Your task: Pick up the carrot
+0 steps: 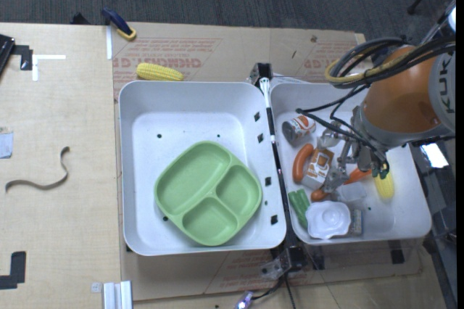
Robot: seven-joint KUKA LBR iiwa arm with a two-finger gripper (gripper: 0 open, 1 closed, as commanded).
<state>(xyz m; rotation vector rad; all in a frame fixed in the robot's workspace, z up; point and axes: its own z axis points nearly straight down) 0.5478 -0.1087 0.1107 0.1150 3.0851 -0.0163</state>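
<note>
The carrot (358, 175) is a thin orange piece lying slantwise in the right bin (406, 224). Its lower end (318, 194) sticks out to the left, and its middle is hidden under the gripper. My gripper (341, 171) hangs low in the right bin, directly over the carrot's middle, below the orange-banded wrist (399, 97). The view does not show whether anything is gripped.
Crowded around the carrot are a red sausage (303, 162), a small packet (319, 164), a can (297, 128), a green piece (299, 204), a white lidded cup (330, 219) and a yellow piece (386, 186). The left bin (138, 155) holds a green divided plate (209, 191). A corn cob (159, 72) lies on the bench.
</note>
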